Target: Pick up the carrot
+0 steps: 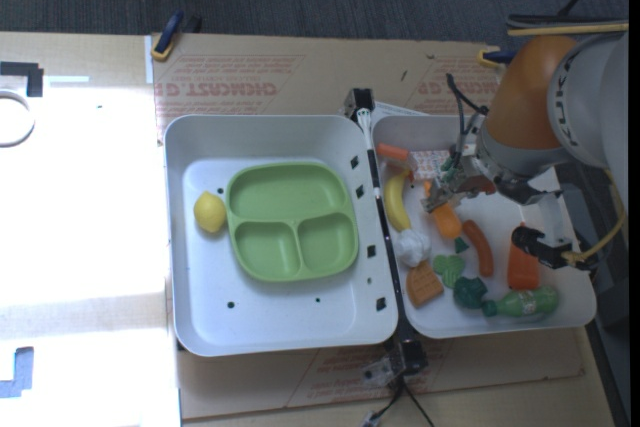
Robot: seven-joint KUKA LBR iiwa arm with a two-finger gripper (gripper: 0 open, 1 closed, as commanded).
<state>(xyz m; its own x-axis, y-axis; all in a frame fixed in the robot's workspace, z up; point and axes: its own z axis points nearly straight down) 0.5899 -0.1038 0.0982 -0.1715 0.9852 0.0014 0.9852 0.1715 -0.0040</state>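
I see the carrot [447,221] crowded mid right bin [570,310] between banana [397,202] and sausage [479,247], little room around, my gripper [443,198] angled down from the right, pinching its top.

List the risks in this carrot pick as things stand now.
1. Crowding: the carrot lies among a banana, a sausage and a broccoli, so the gripper just above it may catch or nudge a neighbour.
2. Look-alikes: an orange block and another small orange piece sit in the same right bin; a wrong target seems possible.
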